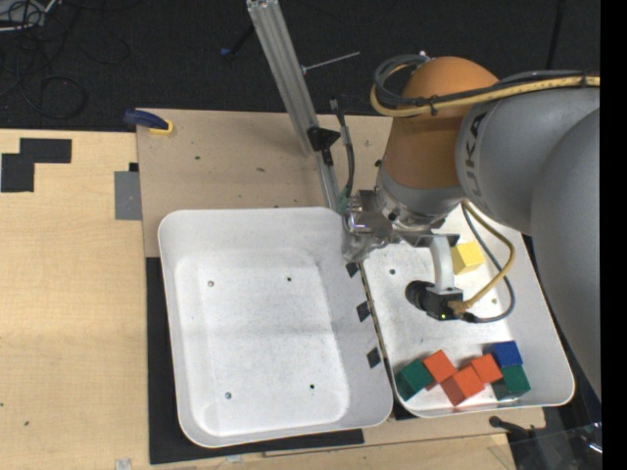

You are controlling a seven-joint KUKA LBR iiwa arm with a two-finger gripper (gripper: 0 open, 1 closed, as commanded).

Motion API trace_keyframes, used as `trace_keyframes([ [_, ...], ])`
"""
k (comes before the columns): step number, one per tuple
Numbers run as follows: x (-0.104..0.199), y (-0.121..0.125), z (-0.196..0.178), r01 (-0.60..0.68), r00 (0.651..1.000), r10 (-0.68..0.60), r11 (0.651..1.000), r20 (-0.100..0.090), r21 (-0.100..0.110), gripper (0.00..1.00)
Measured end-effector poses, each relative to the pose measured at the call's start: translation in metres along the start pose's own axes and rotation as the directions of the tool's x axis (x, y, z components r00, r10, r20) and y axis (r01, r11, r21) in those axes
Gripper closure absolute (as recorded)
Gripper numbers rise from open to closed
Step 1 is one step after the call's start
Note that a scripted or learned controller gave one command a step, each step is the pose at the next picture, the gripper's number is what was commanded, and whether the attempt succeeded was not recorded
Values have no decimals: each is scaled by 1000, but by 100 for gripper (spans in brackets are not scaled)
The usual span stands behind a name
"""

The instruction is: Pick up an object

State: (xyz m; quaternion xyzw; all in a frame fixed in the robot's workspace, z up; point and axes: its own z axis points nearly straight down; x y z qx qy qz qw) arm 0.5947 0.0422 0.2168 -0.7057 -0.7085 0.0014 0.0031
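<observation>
The gripper [359, 235] hung over the right bin's [402, 323] far left corner; how open it was could not be told (the wrist hid it). Coloured blocks [465, 382] clustered along that bin's near edge, and a yellow block [468, 256] lay beside the arm.

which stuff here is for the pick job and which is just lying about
For the job:
gripper
right bin
yellow block
green block
orange blocks
blue block

Lying about:
left bin
blue-and-yellow clamp
metal rail
black tape shapes
</observation>
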Motion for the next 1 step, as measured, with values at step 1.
trace_keyframes([
  [1,44,-7,0,0,1000,0,1000,0,1,100],
])
